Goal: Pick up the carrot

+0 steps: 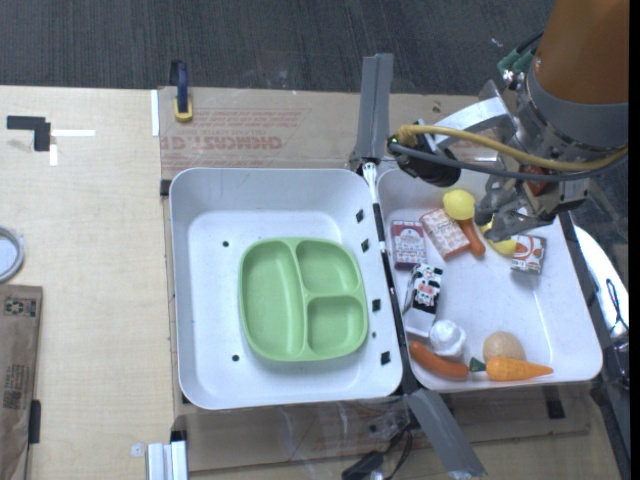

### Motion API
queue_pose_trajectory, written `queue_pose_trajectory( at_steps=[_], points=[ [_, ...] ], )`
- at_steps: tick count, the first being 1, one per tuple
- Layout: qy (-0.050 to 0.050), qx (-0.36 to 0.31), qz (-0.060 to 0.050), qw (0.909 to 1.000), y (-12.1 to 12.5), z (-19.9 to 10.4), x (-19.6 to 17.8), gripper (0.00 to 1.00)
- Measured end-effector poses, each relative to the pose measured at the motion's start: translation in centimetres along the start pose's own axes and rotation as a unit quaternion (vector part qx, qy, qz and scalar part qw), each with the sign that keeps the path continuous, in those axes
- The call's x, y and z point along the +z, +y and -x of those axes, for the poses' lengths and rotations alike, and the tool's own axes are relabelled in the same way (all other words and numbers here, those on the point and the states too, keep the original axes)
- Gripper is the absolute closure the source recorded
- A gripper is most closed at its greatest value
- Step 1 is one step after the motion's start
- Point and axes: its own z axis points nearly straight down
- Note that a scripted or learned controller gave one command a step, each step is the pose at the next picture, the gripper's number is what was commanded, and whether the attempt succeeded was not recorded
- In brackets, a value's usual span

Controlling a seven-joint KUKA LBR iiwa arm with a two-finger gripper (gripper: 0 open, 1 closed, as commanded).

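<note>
The carrot, orange with a small green top at its left end, lies along the front edge of the right bin. My gripper hangs over the back of that bin, well behind the carrot and apart from it. Right under the gripper sit a yellow piece and a small white carton.
The right bin also holds a lemon, a reddish sausage, two red-and-white packets, a small milk carton, a white cap, a red-orange pepper and a tan egg touching the carrot. A green divided plate lies in the left bin.
</note>
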Motion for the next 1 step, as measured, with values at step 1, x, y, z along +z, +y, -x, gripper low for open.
queue_pose_trajectory(
  at_steps=[1],
  points=[
    [-0.002,-0.158,-0.001,0.9875,3.69,0.78,5.54,1.0]
  ],
)
